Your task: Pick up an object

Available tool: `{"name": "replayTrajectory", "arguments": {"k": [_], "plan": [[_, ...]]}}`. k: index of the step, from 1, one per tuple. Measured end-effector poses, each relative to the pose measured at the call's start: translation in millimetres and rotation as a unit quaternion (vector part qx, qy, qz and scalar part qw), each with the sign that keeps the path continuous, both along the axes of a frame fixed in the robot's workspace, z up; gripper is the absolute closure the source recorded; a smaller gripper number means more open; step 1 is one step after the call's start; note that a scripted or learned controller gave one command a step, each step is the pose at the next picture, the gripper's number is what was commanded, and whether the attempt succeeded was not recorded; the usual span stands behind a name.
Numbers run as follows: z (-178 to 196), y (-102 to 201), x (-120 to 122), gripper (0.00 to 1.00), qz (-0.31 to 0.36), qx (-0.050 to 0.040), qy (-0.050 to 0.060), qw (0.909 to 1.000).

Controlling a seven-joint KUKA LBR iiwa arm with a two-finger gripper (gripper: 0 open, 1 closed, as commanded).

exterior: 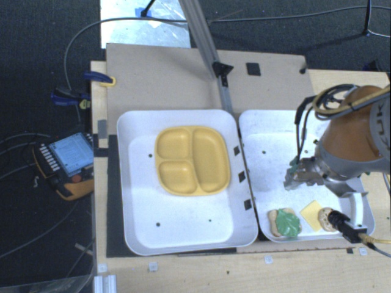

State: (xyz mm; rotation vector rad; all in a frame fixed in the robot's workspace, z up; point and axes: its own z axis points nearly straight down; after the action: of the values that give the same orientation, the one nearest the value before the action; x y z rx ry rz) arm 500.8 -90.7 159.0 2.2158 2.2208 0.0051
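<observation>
The right bin (269, 139) holds three small objects along its front edge. A green and tan lumpy piece (286, 223) lies at the front left of that bin. Beside it rests a flat yellow slice (310, 214), and a small brown and white round piece (328, 220) touches the slice's right side. My gripper (298, 177) hangs over the middle of the right bin, a short way behind the yellow slice and apart from all three objects. The grey and orange arm (354, 133) covers the bin's right part.
The left bin (137, 212) holds a yellow divided plate (192, 160). A raised rim (243, 176) runs between the two bins. A slanted metal pole (204, 35) rises behind them. Cables and a small blue device (68, 154) lie off the bench at left.
</observation>
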Motion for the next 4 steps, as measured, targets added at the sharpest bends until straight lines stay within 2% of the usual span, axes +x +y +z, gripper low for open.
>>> {"name": "replayTrajectory", "arguments": {"k": [2,3,4], "plan": [[98.6,-6.4,-0.4,1.0,0.001,-0.0004,-0.001,1.0],[85.9,43.9,22.5,1.0,0.004,0.0007,0.001,1.0],[90.2,102.9,36.5,1.0,0.005,0.0015,0.001,1.0]]}}
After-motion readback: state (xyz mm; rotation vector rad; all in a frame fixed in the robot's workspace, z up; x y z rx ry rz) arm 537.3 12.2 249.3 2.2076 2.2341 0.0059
